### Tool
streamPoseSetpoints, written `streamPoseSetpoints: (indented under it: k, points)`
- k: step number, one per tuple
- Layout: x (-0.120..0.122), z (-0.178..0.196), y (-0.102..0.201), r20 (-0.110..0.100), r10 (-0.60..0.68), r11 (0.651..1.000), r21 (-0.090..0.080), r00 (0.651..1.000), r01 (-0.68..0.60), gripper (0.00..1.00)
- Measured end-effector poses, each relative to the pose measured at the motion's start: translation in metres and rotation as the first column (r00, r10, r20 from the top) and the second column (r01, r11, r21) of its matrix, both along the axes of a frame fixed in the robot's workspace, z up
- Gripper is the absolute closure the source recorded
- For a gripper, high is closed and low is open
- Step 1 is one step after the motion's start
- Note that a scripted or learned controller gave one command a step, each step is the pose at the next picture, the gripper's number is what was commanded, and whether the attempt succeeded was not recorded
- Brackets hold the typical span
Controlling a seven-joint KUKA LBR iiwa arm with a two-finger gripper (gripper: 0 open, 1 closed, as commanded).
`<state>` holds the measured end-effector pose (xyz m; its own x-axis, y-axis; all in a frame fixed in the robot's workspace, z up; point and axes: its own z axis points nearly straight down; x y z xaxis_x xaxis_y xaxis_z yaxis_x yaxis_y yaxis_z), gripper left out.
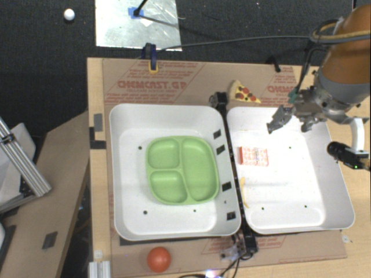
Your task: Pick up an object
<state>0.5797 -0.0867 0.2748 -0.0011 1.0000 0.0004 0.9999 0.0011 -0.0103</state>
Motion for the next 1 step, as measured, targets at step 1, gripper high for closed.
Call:
streamPoseSetpoints:
  k: [1]
  points:
    - [0.0018, 0.0068, 0.0002, 0.013, 0.002, 1.000, -0.001, 1.000, -0.002, 0.00]
